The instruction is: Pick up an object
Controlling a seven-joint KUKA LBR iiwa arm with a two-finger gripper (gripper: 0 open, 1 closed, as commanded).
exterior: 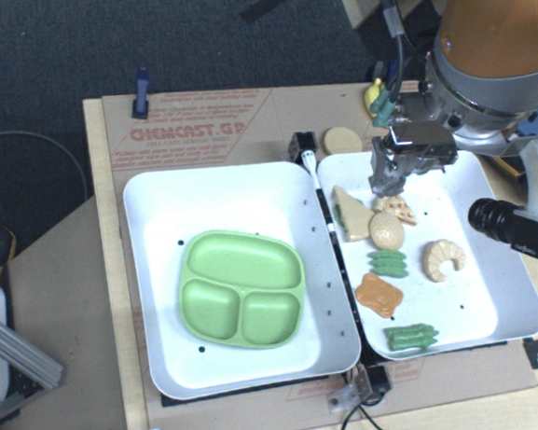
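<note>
The right bin (498, 264) holds several toy foods. A pale sandwich wedge (348, 214) lies at its left, with a pretzel-like piece (398, 210) and a cream egg-shaped piece (387, 233) beside it. Below come green pea pods (388, 263), an orange-brown piece (379, 295) and a green bean bundle (411, 337). A cream croissant (444, 258) lies toward the middle. My gripper (386, 182) hangs over the bin's upper left, just above the pretzel-like piece, fingers pointing down. Nothing shows between them.
The left bin (152, 266) holds a green divided plate (243, 287). A round beige disc (342, 141) lies on the bench behind the bins. A black camera part (504, 222) juts in at the right edge of the right bin.
</note>
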